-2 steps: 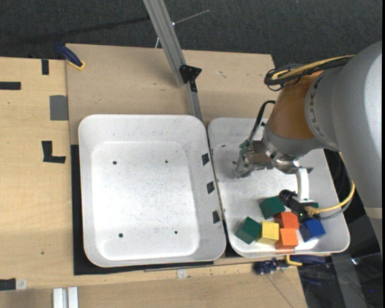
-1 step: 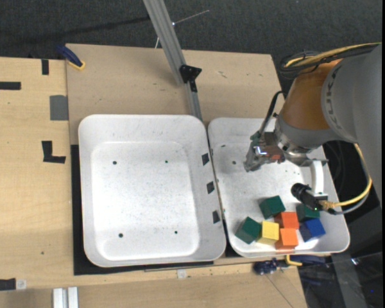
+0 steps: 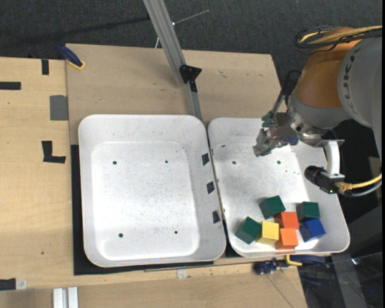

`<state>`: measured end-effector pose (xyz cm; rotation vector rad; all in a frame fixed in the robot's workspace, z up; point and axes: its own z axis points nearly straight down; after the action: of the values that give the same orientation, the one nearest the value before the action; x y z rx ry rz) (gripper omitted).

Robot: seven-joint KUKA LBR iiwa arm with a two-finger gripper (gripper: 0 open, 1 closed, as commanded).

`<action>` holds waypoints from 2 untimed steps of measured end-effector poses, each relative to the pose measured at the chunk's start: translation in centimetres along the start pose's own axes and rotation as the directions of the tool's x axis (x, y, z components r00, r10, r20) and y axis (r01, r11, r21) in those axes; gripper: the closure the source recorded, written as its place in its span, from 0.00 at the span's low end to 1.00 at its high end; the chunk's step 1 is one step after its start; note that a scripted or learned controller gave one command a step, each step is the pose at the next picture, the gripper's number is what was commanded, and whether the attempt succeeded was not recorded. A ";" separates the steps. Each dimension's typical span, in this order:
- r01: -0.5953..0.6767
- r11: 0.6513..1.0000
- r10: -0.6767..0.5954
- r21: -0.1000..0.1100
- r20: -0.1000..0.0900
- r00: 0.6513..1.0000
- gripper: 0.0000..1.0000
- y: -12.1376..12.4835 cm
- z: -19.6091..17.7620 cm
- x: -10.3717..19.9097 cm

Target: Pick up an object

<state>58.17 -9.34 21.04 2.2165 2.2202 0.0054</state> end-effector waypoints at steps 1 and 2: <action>0.000 1.000 0.000 0.001 0.000 1.000 1.00 -0.2 -4.3 0.2; 0.005 1.000 -0.005 0.006 -0.002 1.000 1.00 -0.5 -4.3 5.9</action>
<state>57.67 -3.41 25.31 2.2151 2.2301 0.0006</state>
